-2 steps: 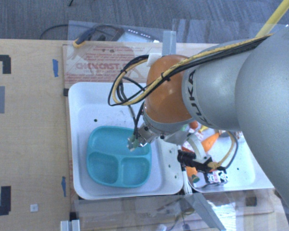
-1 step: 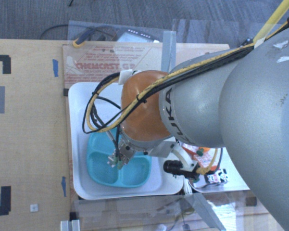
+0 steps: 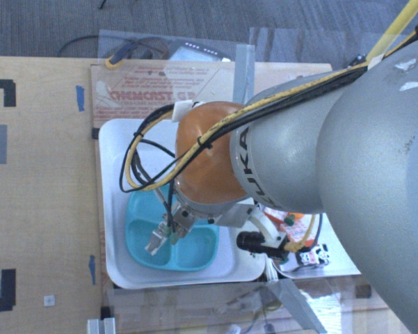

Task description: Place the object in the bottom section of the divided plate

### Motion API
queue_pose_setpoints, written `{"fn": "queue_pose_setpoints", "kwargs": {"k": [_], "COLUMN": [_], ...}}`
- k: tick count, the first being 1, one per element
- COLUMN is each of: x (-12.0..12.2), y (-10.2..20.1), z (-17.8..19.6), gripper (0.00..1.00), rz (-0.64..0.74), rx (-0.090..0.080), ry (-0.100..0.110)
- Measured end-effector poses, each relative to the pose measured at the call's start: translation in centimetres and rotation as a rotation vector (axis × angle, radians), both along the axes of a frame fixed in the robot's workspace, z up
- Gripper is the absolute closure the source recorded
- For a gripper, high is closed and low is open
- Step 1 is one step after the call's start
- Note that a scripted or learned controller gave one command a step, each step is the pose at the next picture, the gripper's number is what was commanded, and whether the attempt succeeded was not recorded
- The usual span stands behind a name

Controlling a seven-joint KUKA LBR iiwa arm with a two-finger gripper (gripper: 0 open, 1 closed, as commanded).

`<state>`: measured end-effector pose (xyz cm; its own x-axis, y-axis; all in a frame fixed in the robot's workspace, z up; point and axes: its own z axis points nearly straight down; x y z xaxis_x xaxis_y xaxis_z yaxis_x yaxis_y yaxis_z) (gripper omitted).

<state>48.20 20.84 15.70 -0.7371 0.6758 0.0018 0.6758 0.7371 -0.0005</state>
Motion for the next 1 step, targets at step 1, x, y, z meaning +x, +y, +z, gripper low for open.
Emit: {"fn": "queue_pose_setpoints", "kwargs": {"k": [1], "x": [0.1], "y": [0.03], "z": [0.98], "gripper": [1.0], "rz": [-0.002], "rx": [0.002], "ry": [-0.002]}}
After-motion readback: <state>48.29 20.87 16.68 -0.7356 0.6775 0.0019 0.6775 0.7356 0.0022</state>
